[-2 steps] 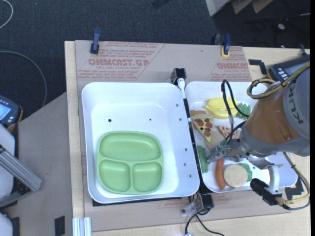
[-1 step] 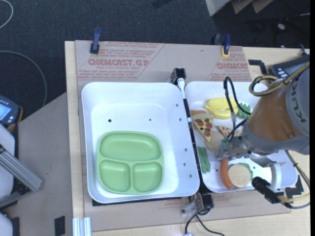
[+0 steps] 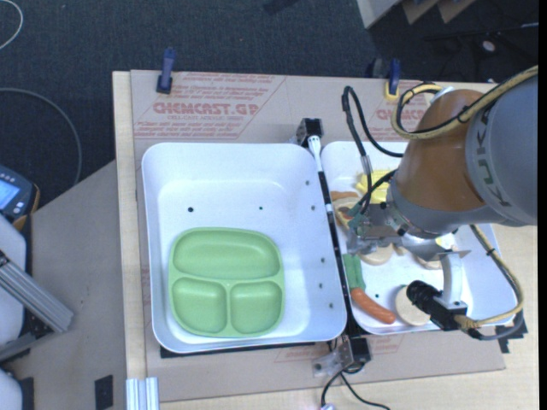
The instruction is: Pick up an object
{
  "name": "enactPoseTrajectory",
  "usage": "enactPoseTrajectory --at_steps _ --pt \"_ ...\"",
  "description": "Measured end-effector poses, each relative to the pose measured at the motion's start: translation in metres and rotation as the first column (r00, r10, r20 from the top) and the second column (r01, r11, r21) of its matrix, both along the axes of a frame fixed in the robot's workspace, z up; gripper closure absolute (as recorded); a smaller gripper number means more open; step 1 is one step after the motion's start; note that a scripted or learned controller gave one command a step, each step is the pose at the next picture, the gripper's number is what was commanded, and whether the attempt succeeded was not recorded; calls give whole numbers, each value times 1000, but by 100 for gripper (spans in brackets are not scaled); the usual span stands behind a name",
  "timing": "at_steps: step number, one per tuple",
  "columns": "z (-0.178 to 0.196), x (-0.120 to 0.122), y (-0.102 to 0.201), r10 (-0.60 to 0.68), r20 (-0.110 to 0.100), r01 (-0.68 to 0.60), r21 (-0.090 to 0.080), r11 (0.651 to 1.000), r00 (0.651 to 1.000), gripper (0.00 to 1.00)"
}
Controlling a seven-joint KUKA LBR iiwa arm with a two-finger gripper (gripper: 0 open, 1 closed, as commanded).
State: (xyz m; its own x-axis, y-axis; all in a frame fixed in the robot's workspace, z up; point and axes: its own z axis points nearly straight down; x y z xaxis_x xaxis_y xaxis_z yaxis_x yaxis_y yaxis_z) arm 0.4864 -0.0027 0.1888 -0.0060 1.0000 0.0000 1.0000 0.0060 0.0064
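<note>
Orange and thin, a carrot-like piece (image 3: 373,307) lies at the near edge of the right bin (image 3: 496,272), just beside the wall it shares with the left bin (image 3: 231,173). Next to it I see a pale round piece (image 3: 410,308), partly under a black fitting on the arm. A green strip (image 3: 351,269) lies along the same dividing wall, a little further in. Beyond that, a tan piece (image 3: 344,200) and something yellow (image 3: 373,184) sit close together toward the far end of the right bin.

The tool (image 3: 369,236) is down among these items, over the left part of the right bin, but the grey and orange arm (image 3: 453,165) covers most of it from my view, and I cannot tell how its fingers stand or whether anything is between them. Cables loop around the wrist and cross the bin's far side.

In the left bin, a green divided tray (image 3: 227,281) with three compartments rests in the near half. Both bins sit on a brown worktop (image 3: 214,101) with printed red lettering, blue clamps (image 3: 166,71) on its far edge.
</note>
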Motion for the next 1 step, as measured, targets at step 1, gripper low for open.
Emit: enactPoseTrajectory --at_steps 1 --pt "114 -6 69 5 6 -5 4 1000 1000 100"
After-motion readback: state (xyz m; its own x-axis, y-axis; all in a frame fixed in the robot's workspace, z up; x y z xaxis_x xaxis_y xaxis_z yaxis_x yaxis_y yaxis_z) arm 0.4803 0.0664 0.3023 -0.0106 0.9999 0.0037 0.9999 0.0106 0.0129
